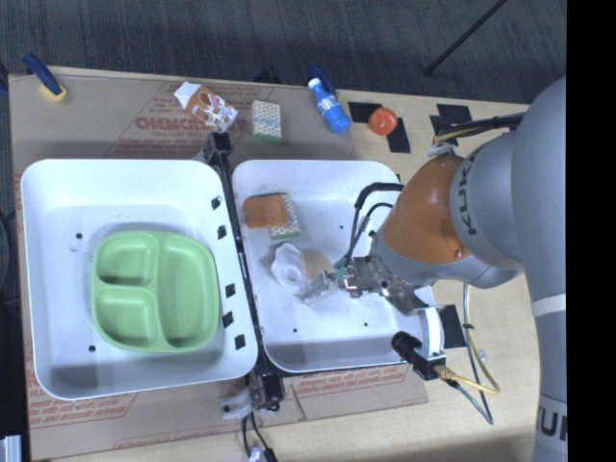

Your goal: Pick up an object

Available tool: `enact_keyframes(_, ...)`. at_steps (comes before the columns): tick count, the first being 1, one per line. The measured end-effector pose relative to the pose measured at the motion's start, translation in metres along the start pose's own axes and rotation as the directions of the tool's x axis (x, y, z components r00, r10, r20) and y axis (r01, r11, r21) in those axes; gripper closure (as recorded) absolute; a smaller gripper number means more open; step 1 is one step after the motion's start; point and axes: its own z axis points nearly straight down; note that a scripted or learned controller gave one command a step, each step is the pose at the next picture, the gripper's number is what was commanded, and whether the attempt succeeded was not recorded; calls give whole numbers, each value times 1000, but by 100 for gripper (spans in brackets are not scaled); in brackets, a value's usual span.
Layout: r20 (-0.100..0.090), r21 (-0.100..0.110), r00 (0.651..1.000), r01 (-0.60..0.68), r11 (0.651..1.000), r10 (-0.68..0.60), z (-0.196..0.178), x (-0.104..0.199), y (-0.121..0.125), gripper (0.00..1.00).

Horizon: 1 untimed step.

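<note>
The grey arm (pixel 525 191) fills the right side of the frame, its orange band (pixel 428 215) bending down toward the centre over the right bin (pixel 318 176). The left bin (pixel 58 186) takes up the left half of the frame and holds a green divided plate (pixel 154 292), which lies flat in its middle. The two bins sit side by side on a bench (pixel 125 128) lined with printed brown cardboard. In the right bin, a brown and green sponge-like block (pixel 269 212) lies near the upper left corner. Below it, around the middle of that bin, is a small heap: a crumpled clear wrapper (pixel 287 264) touching a tan lump (pixel 314 263). The gripper (pixel 337 279) reaches in from the right and ends just beside this heap, at its lower right edge, with its tip against or very near the tan lump; how far its parts are spread, and whether anything is caught there, cannot be told from this angle. Along the top edge of the bench, beyond the bins, lie a small snack packet (pixel 204 106), a pale box (pixel 266 119), a blue bottle (pixel 330 106) and an orange ball (pixel 383 119).
</note>
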Motion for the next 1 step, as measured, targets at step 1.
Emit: enact_keyframes(1, 0, 1, 1000, 6, 1000, -6, -10, 0, 1, 100)
